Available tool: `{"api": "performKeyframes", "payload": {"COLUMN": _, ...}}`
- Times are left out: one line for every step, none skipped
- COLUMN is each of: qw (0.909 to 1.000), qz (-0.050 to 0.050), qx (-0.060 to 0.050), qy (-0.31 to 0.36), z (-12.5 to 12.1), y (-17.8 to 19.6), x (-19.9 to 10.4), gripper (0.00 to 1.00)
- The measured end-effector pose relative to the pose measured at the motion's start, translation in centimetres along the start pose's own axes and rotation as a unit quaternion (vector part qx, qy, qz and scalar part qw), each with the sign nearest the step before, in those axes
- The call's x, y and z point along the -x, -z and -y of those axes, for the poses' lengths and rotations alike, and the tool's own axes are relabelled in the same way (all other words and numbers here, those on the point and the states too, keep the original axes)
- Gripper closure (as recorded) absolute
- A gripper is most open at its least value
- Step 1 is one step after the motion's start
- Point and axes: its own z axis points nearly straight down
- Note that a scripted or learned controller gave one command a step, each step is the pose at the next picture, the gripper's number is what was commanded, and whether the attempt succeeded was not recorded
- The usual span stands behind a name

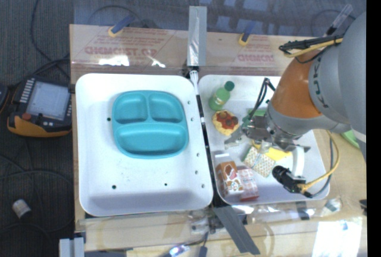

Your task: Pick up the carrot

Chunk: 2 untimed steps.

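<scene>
We saw two white bins side by side on the bench. The left bin (95, 190) held a teal divided plate (150, 123) a little toward 12 o'clock of its middle. The right bin (318, 187) was crowded. A small green bottle (221, 95) lay toward 11 o'clock in it, and a red and yellow toy food piece (226, 122) sat just at 6 o'clock from the bottle. A red and white packet (237, 180) lay toward 7 o'clock, close to the wall shared with the left bin. A small patterned box (258, 161) lay near the middle, tilted, with a yellow piece (278, 154) touching it at 2 o'clock.

The arm (333, 89) came in from 3 o'clock and covered much of the bin's 1 to 4 o'clock part, its orange band (297, 92) above the wrist. A black plug on a yellow cable (286, 177) hung at 5 o'clock from the wrist.

The gripper (260, 131) was low over the middle of the right bin, between the toy food piece at 9 o'clock and the yellow piece at 4 o'clock, just at 12 o'clock from the patterned box. We could not tell whether it was open or closed, nor whether it touched anything. We could not tell where the carrot lay among these things.
</scene>
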Motion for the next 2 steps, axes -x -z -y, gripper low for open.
{"api": "performKeyframes", "payload": {"qw": 1.0, "qz": 0.0, "qx": 0.0, "qy": 0.0, "z": 0.0, "y": 0.0, "x": 0.0, "gripper": 0.0}}
{"api": "performKeyframes", "payload": {"qw": 0.9999, "qz": 0.001, "qx": 0.001, "qy": 0.012, "z": -2.4, "y": 6.6, "x": -5.4, "gripper": 0.0}}
